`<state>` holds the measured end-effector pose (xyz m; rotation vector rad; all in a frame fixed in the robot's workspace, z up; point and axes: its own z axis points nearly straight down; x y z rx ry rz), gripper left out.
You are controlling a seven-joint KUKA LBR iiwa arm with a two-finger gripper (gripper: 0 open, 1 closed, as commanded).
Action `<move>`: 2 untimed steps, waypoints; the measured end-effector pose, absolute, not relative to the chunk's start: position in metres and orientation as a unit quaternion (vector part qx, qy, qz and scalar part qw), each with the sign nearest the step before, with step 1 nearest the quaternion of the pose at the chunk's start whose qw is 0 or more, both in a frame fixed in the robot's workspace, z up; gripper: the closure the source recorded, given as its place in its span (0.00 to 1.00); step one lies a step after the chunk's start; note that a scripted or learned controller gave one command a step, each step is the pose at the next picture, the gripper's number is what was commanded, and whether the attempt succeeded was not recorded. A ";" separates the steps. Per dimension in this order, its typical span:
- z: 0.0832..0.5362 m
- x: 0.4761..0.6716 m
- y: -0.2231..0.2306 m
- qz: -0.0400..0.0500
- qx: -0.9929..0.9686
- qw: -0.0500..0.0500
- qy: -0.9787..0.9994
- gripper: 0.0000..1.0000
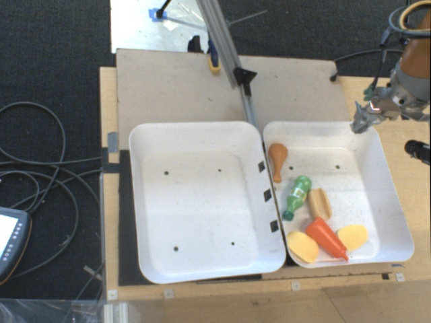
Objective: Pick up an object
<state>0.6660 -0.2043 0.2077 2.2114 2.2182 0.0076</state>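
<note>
While the gripper hangs over the far right corner of the right bin, nothing is seen between its parts, and whether it is spread or pressed together cannot be told at this size.

Holdings, listed outward from the gripper:
- Drumstick, brown: nearest piece, yet well apart, off toward the bin's left wall, lying along the divide.
- Green bottle: farther toward the near edge, lying tilted, neck pointing at the front.
- Hot dog: just beside the bottle, on the side closer to the gripper.
- Orange carrot-like cone: beyond the hot dog, near the front wall.
- Two yellow pieces, one left of the cone and one right of it; both close against it, contact not certain.
- Left bin, white: farthest from the gripper, beside the right bin on the table.

Status of task: judged not begun in effect. No item is lifted; every piece rests on the bin floor. Left to do: travel from the corner toward a chosen piece, descend, close on it, raise it clear. The cluster at the front is crowded, so the drumstick or bottle looks the easier take.
</note>
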 end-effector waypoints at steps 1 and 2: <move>0.253 0.665 -0.202 0.002 0.706 0.004 0.709 1.00; 0.289 0.666 -0.202 0.002 0.705 0.003 0.709 1.00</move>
